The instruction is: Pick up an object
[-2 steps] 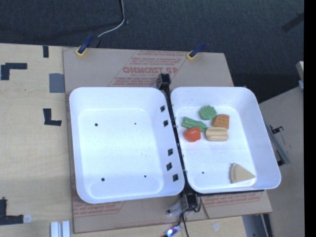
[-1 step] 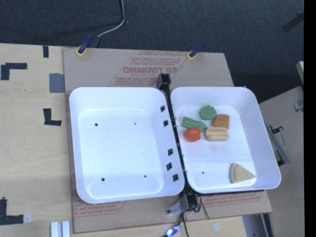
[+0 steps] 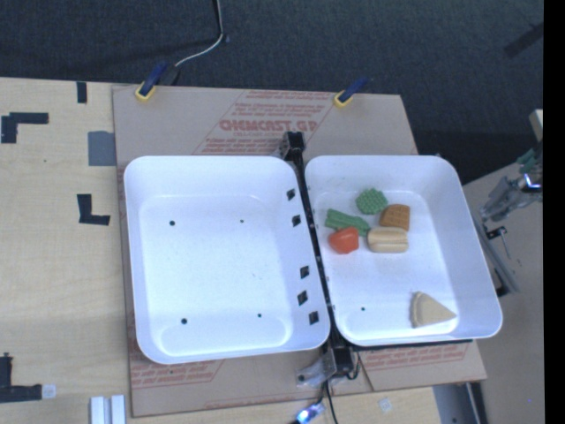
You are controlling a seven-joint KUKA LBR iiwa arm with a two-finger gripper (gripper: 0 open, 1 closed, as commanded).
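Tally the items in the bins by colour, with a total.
Green: 2, a round piece and a long piece
Red: 1, a tomato-like piece
Orange-brown: 1, a block
Tan: 2, a roll and a wedge
Total: 6, all in the right bin

Not much of the robot can be made out, tbh. The claw [image 3: 509, 198] is seen as thin silvery-grey metal struts, kinda blurry. Just above it a small teal patch [image 3: 530, 158] can be spotted, with a pale whitish block [image 3: 537, 124] higher up. A little dark piece [image 3: 494, 232] is tucked right below the claw.
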